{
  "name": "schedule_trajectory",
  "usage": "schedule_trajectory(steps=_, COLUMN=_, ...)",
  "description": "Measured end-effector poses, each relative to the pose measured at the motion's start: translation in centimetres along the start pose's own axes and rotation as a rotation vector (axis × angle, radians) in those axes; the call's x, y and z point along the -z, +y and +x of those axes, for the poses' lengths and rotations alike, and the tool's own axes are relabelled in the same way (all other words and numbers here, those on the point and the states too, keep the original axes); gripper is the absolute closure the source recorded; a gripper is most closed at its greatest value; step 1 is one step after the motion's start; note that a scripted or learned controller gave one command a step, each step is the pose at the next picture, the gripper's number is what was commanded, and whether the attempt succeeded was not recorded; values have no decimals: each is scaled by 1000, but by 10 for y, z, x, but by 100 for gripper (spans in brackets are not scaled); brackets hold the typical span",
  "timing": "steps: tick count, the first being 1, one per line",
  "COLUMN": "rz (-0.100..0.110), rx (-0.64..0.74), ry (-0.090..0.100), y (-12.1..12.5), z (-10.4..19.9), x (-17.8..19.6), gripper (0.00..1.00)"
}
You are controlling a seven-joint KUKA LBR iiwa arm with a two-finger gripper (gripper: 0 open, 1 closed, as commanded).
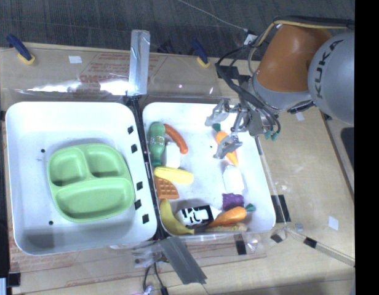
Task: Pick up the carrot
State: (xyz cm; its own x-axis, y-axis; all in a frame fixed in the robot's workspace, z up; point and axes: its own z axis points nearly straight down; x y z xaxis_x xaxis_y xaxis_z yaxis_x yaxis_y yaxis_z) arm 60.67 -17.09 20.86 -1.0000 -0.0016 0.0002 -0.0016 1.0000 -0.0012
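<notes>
The table [312, 183] has a light wood-grain top. Beyond its far edge lies dark, ribbed floor covering [85, 8], crossed by a thin pale cable [189, 5]. Two blue clamps [20, 48] grip the far edge. A clear plastic sheet [85, 82] lies along it. Black tape marks [309, 243] dot the surface at right. Lighting is even.

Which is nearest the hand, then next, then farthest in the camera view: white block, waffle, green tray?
From the hand:
1. White block, right bin, just below the hand.
2. Waffle, right bin, left side.
3. Green tray, left bin.
</notes>
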Motion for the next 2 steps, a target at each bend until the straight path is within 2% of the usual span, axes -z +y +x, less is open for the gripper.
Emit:
schedule_trajectory(steps=1, rz=-1, rx=29, ry=-1, y=-38, z=-23, x=-117, gripper=0)
schedule_trajectory(steps=2, rz=0, rx=38, ry=-7, y=-36, z=-26, x=-105, gripper=100)
